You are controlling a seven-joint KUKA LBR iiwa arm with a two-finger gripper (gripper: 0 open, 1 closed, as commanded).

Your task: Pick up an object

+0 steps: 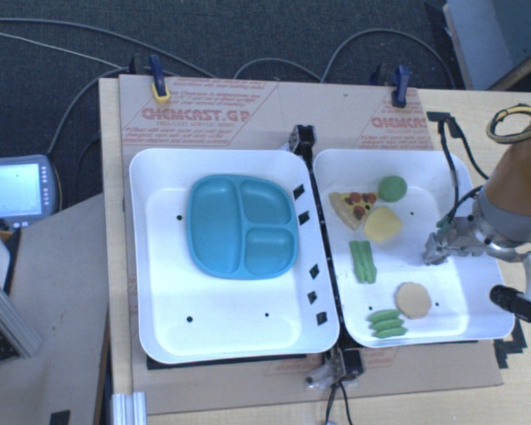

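The right bin (451, 321) holds several toy foods: a pizza slice (352, 206), a green ball (392, 188), a yellow piece (382, 225), a green bean strip (363, 261), a tan cookie (413, 300) and green pea pods (388, 323). My gripper (438, 249) hangs low over the bin's right part, to the right of the yellow piece and above the cookie. Nothing shows between its tips. A blue divided plate (242, 227) lies in the left bin (159, 308).
The arm (513, 197) comes in over the right bin's right rim. Black clips line the divider (311, 237) between the bins. Blue clamps (159, 82) hold the board at the back. A small screen (13, 189) stands off the bench at the left.
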